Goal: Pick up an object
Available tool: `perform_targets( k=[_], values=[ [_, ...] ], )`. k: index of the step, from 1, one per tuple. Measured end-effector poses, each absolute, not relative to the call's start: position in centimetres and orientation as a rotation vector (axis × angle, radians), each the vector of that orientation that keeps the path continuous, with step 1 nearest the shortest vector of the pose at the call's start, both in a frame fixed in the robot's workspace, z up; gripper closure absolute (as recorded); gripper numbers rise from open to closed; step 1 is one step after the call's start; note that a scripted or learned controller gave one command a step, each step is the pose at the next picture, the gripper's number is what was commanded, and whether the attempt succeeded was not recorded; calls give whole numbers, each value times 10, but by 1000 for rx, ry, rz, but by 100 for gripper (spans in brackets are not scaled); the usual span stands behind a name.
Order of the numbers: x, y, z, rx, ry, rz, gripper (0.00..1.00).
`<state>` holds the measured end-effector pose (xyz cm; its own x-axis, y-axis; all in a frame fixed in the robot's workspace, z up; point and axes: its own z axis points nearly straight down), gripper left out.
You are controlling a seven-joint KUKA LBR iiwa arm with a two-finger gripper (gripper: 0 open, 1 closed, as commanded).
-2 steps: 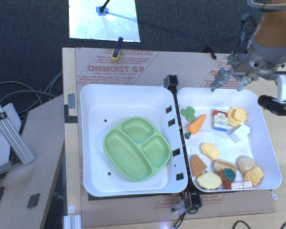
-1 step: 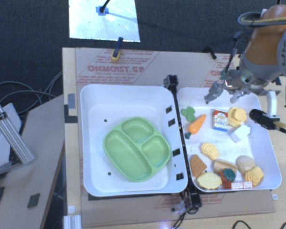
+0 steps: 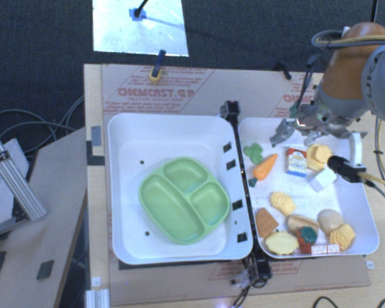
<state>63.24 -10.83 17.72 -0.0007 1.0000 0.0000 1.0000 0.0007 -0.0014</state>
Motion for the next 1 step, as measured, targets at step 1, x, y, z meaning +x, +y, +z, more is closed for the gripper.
perform_targets(
  k=[1],
  values=[
    [628, -98, 123, -2216, -2222, 3, 0]
  ],
)
